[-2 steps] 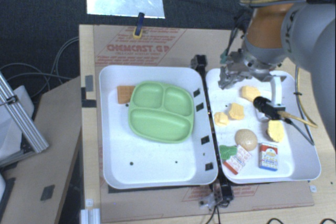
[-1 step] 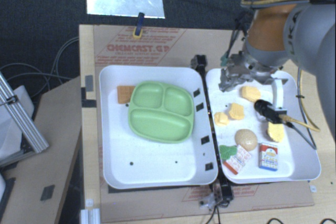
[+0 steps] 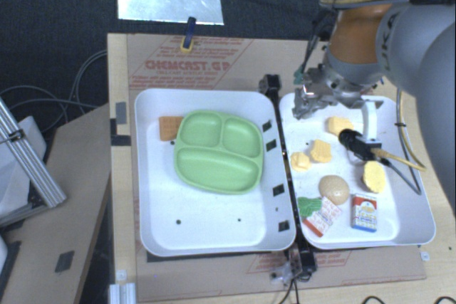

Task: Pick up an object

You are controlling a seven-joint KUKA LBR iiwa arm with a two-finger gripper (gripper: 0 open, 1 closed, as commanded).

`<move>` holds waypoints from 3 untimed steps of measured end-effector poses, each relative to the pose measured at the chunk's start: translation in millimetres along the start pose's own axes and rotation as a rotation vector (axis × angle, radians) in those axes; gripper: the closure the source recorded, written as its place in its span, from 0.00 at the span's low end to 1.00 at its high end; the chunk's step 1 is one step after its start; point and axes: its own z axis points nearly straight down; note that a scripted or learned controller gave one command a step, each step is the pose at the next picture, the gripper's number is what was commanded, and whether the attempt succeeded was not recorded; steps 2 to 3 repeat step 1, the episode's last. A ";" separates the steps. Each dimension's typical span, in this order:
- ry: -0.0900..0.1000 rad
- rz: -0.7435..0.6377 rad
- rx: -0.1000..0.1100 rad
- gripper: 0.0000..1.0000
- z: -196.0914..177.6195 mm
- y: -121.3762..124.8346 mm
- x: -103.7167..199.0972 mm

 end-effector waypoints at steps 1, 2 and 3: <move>0.001 0.004 -0.001 1.00 -17.8 -4.6 -6.5; 0.001 0.004 -0.001 1.00 -17.8 -4.6 -6.5; 0.001 0.004 -0.001 1.00 -17.8 -4.6 -6.5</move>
